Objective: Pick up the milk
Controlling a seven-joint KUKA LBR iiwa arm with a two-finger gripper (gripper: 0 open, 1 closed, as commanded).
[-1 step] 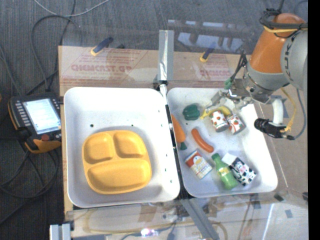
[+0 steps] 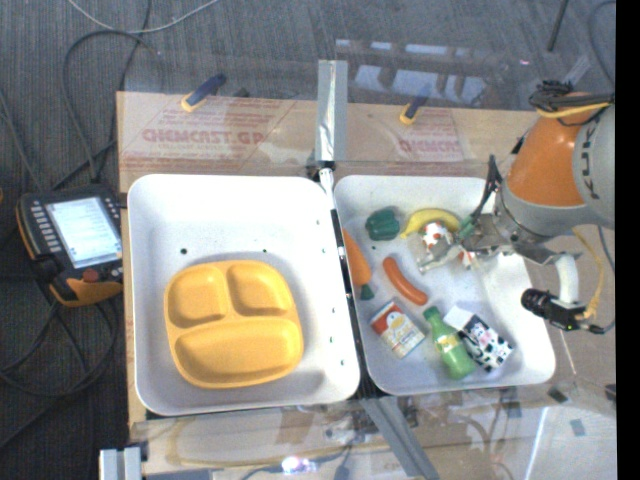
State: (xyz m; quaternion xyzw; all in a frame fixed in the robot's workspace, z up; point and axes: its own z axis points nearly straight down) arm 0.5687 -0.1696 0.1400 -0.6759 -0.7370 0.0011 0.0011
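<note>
Milk is seen lying flat beside a green bottle, at the right bin's near edge. Gripper is poised well apart from it, over a banana; its state cannot be told.

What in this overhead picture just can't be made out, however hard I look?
- Gripper: small, and the grey arm crowds it, so its grip cannot be judged.
- Milk carton: black-and-white patches show, its print is too small to read.
- Small red-and-white box: label is too small to read.
- Carrot: lies against the bin's left wall, and its green end is barely visible.
</note>
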